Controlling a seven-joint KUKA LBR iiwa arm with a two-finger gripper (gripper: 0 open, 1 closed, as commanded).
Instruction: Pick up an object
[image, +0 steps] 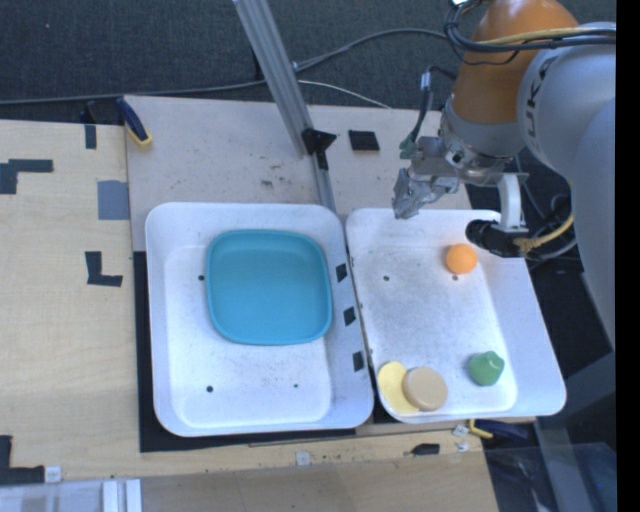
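Note:
My gripper (408, 203) hangs over the far left edge of the right bin (420, 300), fingers pointing down, with nothing visible between them. An orange ball (461, 259) lies in the right bin, to the right of the gripper and nearer the camera. A green object (486, 368) rests near that bin's front right. A tan round disc (426, 388) sits partly on a yellow piece (391, 381) at the bin's front left corner. A blue square plate (268, 285) lies in the left bin (180, 330).
A slanted metal post (290, 100) rises behind the gap between the bins. Black clips (349, 316) line the seam between them. Cables and a black fitting (500, 237) hang at the right bin's far right edge.

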